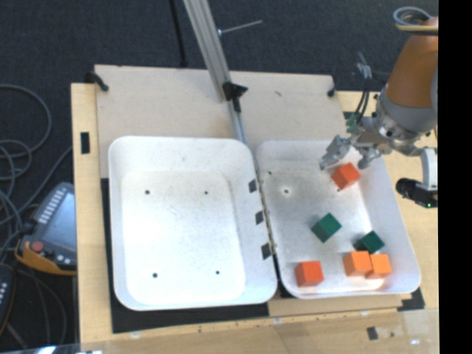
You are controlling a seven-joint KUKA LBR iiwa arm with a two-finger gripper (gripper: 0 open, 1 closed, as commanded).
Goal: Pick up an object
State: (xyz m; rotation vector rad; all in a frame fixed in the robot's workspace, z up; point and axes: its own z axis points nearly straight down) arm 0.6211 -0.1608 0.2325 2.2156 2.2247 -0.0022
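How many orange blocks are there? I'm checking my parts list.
4, all in the right bin: one orange block just under the claw, one near the front edge, and two touching at the front right. Hidden ones are unlikely.

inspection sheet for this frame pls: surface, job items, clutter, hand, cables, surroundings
Surface: bench bears left bin and right bin.
Job's things: in the right bin, orange block by the hand; two green blocks; three orange blocks along the near edge.
Clutter: nothing seen.
Hand: hand over the right bin's far side, just above the orange block; grasp unclear.
Cables: loose cables on the floor at left.
Surroundings: pendant at left; metal post behind the bins.
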